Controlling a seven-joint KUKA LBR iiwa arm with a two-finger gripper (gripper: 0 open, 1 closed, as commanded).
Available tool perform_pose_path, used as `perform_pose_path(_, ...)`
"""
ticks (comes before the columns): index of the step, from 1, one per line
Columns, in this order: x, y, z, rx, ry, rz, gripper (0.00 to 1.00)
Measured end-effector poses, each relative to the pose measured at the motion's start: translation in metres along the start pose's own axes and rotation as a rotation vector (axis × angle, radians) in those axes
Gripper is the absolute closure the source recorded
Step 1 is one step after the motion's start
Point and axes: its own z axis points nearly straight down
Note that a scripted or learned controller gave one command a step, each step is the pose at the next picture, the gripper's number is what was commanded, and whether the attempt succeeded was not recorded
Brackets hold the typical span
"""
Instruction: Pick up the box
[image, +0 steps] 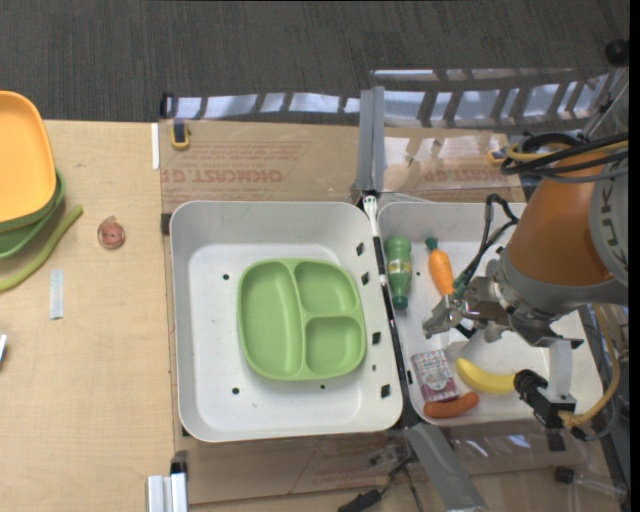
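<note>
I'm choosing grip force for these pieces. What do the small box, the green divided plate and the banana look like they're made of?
The small box looks like printed cardboard, matte, with flat faces and pink print. The green divided plate looks like moulded plastic, smooth with a soft sheen and rounded compartment walls. The banana seems to be a plastic toy, uniformly yellow and glossy, though real fruit cannot be excluded.

We're seeing the gripper (447, 318) hanging over the right bin (470, 222), with the box (432, 371) lying just at its six o'clock, beside a banana (487, 378).
</note>
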Motion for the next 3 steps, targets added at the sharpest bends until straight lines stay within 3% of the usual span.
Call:
perform_pose_path(1,0.0326,-0.0024,-0.0006,-0.002,0.000,0.087,0.00)
perform_pose_path(2,0.0313,-0.0017,-0.0088,0.000,-0.001,0.089,1.00)
perform_pose_path(3,0.0313,-0.0017,-0.0088,0.000,-0.001,0.089,0.00)
